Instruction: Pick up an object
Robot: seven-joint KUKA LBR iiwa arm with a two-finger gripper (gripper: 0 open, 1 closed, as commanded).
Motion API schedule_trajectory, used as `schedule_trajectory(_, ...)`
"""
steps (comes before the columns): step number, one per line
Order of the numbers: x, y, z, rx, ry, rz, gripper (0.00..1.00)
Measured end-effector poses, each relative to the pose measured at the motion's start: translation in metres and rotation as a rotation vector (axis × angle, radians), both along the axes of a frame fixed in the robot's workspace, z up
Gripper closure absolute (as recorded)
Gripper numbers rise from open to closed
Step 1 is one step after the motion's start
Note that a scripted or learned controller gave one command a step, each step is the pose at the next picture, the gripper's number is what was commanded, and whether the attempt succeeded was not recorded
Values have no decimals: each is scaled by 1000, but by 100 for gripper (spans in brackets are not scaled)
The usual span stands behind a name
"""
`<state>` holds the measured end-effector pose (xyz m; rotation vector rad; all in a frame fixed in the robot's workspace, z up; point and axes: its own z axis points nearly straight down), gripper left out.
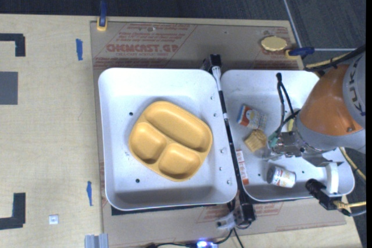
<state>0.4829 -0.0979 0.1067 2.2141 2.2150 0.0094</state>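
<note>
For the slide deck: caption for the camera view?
Arm's gripper poised over right bin beside a yellow block; yellow tray in left bin.

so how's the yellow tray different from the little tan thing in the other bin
The yellow tray lies in the left bin; the tan block lies in the right bin, close to the gripper.
The tray is far bigger, taking up much of its bin's floor; the block is a small piece among other items.
The tray is rounded with three compartments; the block looks like a plain chunk.
Both are yellowish and rest on white bin floors.

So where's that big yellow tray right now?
The yellow tray lies in the middle of the left bin, apart from the small items in the right bin.
</note>
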Motion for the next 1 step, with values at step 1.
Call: schedule_trajectory(1, 0, 0, 0, 0, 0, 0, 0)
